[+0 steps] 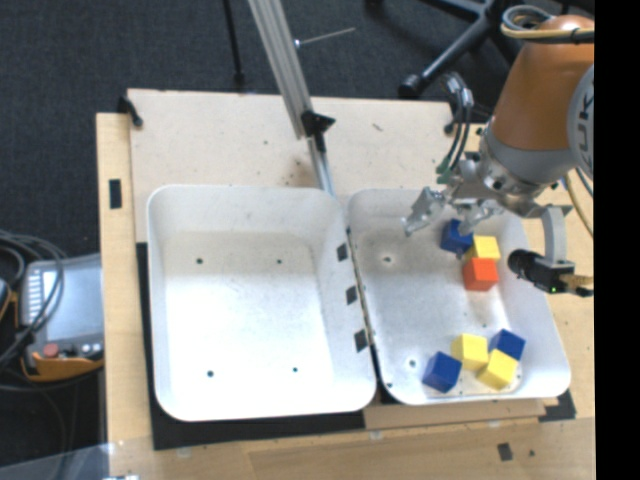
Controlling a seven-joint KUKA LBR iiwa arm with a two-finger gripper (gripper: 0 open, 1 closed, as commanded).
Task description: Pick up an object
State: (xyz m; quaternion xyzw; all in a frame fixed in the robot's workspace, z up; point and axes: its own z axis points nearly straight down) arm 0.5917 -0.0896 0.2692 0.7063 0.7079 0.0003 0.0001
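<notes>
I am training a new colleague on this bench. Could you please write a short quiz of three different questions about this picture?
1. True or false: all the blocks lie in the right bin.
2. Which block touches the orange block from above in the view? A) yellow block B) green block C) red block
3. Fill in: the gripper hovers over the right bin's ____ end in the view, next to a blue block.

Key: 1 true; 2 A; 3 far (top).
</notes>
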